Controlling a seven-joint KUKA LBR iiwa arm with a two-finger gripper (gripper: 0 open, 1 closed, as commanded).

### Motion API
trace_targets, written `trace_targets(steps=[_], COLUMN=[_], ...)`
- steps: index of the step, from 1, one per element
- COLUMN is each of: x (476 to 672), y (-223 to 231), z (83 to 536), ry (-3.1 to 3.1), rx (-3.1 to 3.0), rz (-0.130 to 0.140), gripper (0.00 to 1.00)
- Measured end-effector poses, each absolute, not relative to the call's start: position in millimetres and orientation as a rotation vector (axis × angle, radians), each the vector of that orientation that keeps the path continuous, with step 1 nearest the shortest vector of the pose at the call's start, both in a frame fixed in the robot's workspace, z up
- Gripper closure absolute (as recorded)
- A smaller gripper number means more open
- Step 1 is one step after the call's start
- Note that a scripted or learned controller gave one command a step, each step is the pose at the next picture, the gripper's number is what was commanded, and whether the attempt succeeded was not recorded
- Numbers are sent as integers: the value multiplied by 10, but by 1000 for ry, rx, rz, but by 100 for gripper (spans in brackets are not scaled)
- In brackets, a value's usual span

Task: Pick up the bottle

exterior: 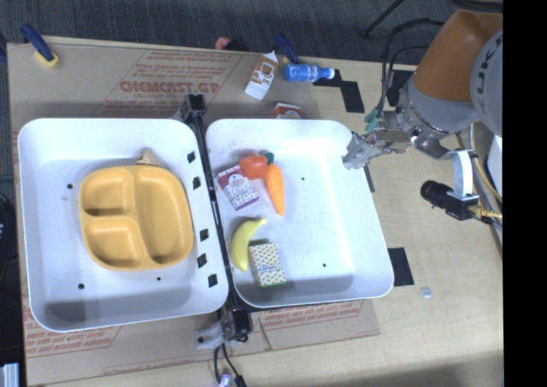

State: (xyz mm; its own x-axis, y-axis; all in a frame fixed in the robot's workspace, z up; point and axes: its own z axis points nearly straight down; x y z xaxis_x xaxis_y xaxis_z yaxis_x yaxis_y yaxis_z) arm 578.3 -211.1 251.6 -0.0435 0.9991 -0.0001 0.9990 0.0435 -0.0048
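Dark carpet lies behind a bench [444,325] covered with printed cardboard, and on it two white bins stand side by side. At the far left a blue and yellow clamp [38,45] holds the cardboard edge. The left bin [51,291] holds a yellow tray [135,216] with compartments. The right bin [342,240] holds a red packet [238,187], a tomato [253,166], a carrot [275,189], a banana [243,242] and a small box [267,264], all close together near its left wall. The bottle [305,73], blue, lies on its side on the cardboard behind the right bin, outside both bins, just beside a small carton [261,76]. The gripper [359,153] hangs over the right bin's far right corner, well apart from the bottle, and nothing is between its fingers; I cannot tell if they are open or closed. I think the risks are these: the bottle is round and lying, so it may roll away when touched, the fingers may catch the carton instead, and the arm may hit the bin rim on its way
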Motion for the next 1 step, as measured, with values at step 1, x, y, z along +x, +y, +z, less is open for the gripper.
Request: trace_targets(steps=[1], x=[5008], y=[-2110], z=[2049], ry=[-2204], rx=[-2232], rz=[5], gripper=[100])
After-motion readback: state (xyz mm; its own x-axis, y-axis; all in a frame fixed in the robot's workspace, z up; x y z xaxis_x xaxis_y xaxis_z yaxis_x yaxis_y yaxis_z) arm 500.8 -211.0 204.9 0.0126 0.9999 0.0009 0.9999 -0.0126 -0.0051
